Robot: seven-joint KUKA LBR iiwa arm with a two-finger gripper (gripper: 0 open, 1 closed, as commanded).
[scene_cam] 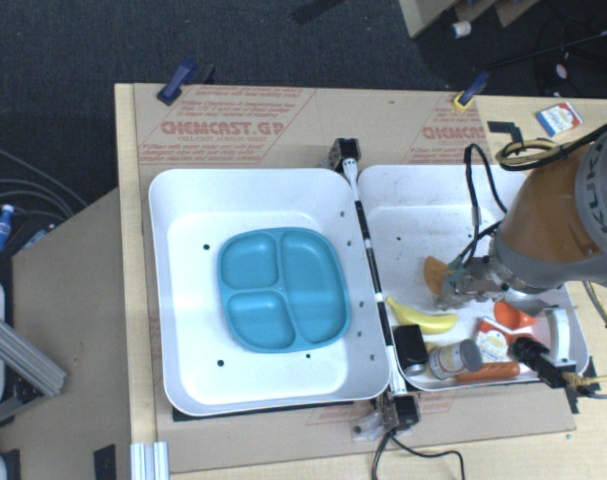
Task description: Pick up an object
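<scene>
In the right bin the gripper is low among the objects, just above the yellow banana and beside an orange piece; if it is wide or narrow I cannot tell; the left bin holds a blue divided plate.

A tan bench printed with red lettering carries two white bins: the left bin and the right bin, touching along a dark centre strip. Blue clamps sit at the bench's far edge, and grey cables trail over dark floor at the left.
</scene>
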